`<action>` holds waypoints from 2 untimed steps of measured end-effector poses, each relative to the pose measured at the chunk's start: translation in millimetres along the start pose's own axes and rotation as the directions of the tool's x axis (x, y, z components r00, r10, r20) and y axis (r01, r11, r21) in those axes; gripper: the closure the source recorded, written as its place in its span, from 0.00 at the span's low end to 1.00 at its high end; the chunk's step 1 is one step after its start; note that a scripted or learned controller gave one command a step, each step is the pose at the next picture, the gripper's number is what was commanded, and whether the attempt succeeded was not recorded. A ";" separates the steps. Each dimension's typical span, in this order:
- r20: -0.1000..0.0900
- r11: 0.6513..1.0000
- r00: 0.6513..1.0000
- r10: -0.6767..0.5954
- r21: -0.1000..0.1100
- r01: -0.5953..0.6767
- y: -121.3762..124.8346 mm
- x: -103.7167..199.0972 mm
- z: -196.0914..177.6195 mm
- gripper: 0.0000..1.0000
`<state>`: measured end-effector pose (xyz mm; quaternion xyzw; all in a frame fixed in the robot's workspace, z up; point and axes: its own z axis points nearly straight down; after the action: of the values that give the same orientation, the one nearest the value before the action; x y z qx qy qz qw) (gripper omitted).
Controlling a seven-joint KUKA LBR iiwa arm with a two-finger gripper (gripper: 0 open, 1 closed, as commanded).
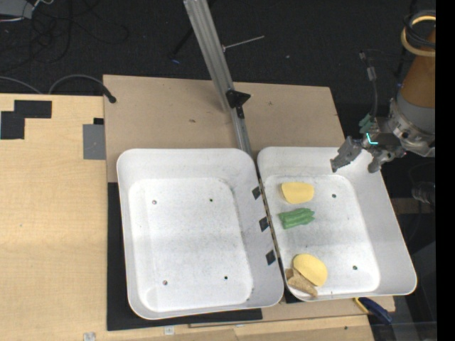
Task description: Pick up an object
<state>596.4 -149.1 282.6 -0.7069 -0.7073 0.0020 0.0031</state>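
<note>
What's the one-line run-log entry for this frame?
tool: open, above right bin far rim, holding nothing | right bin: two yellow lumps, green piece, tan scrap | pick: not started

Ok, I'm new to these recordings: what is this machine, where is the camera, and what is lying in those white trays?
One camera looks down at a slant on a bench. A grey robot arm reaches in from the right, ending in a two-finger pincer that hangs open over the right bin's far edge, holding nothing. That bin holds a yellow piece, a green piece, another yellow piece and a tan scrap beside it. The left bin sits alongside.
</note>
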 end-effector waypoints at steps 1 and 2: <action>0.001 1.000 1.000 0.000 -0.005 0.000 0.7 -0.1 -2.5 0.00; 0.000 1.000 1.000 0.000 0.001 0.000 -1.1 9.8 49.9 0.00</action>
<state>594.9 -139.2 232.7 -0.7070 -0.7072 0.0021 0.0035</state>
